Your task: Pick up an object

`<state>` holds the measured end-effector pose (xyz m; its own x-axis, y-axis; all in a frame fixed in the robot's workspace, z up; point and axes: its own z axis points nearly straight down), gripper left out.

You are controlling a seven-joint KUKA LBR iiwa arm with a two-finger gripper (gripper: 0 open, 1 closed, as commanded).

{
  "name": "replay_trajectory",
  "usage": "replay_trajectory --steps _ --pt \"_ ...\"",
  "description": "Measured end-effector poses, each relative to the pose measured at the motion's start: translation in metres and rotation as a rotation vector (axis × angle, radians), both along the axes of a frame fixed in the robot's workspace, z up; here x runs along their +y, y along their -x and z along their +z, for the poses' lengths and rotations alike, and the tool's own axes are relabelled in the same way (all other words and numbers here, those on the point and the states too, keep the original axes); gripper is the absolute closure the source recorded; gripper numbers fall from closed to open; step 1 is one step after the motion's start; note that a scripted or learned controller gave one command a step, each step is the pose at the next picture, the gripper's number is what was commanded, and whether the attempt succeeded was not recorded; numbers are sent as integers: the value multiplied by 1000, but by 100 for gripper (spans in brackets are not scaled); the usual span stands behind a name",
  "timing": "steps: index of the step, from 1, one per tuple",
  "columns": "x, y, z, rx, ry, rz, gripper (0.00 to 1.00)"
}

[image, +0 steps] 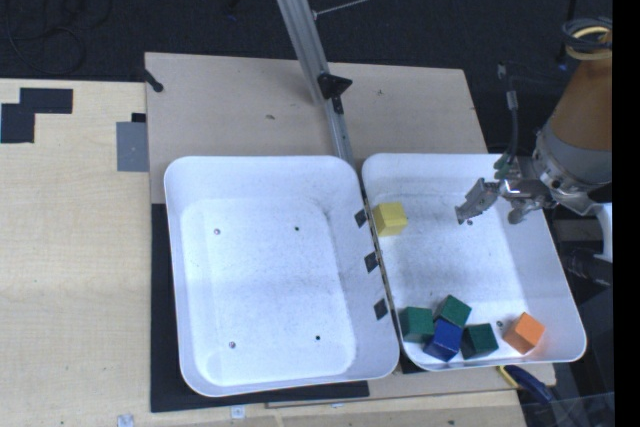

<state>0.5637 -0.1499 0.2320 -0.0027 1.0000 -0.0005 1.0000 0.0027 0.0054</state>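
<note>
Hovering over the right bin toward its 2 o'clock part, the tool showed its fingers slightly apart and gripped nothing, touching no block. At 9 o'clock from it lay a yellow block beside the bin's left wall. Green blocks, a blue block and an orange block clustered at 6 o'clock.

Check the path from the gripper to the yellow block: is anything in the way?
Nothing visible. The gripper hangs over the right bin, and bare bin floor lies between it and the yellow block at the left wall. The other blocks cluster at the near edge.
</note>
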Motion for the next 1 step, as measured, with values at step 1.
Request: replay_trajectory --steps 1 --pt "-1 1 -5 7 -1 -3 0"
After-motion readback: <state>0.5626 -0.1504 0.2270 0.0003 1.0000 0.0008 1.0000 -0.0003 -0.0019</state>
